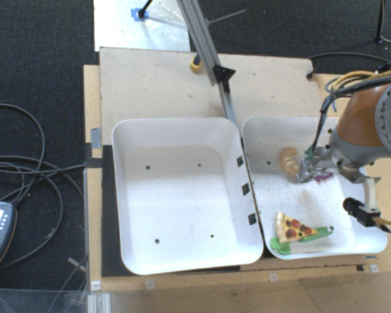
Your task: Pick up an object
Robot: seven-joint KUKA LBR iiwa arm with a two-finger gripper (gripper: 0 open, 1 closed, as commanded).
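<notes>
Tool (pixel 306 173) down in the right bin (pixel 365 240), just at 3 o'clock of a tan croissant-like object (pixel 289 161); whether it grips anything cannot be told. Pizza slice toy (pixel 298 229) lies at the bin's 6 o'clock, untouched. Nothing visibly lifted; pick judged unfinished.

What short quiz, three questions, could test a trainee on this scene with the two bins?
1. True or false: the pizza slice toy lies in the left bin.
2. Which thing is nearest the gripper? A) tan round object B) pizza slice toy C) green piece
3. Fill in: the arm has come in above the ____ bin.

Key: 1 false; 2 A; 3 right.
</notes>
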